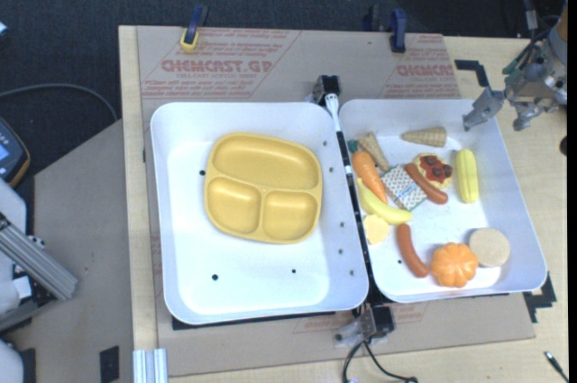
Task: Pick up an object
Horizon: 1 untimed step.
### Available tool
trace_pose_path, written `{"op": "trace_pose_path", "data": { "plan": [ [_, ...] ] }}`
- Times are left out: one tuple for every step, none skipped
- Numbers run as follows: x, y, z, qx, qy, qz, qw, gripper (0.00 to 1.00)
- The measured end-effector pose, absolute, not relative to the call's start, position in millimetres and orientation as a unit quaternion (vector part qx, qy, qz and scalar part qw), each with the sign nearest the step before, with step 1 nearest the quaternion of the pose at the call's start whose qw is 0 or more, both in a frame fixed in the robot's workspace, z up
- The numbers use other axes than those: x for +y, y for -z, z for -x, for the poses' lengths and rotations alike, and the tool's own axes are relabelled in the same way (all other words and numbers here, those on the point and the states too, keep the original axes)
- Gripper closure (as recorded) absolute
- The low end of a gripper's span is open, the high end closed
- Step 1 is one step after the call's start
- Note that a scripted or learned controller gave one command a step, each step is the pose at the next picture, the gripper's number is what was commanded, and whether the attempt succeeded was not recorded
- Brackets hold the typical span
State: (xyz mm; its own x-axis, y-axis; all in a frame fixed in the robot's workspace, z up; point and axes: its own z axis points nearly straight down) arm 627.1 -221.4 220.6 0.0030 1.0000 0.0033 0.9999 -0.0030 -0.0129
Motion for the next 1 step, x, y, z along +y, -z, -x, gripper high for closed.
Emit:
{"op": "trace_pose_path", "data": {
  "plan": [
    [-220.9, -228.6, -630.1, -0.707, 0.0000, 0.707, 0.000, 0.00]
  ]
}}
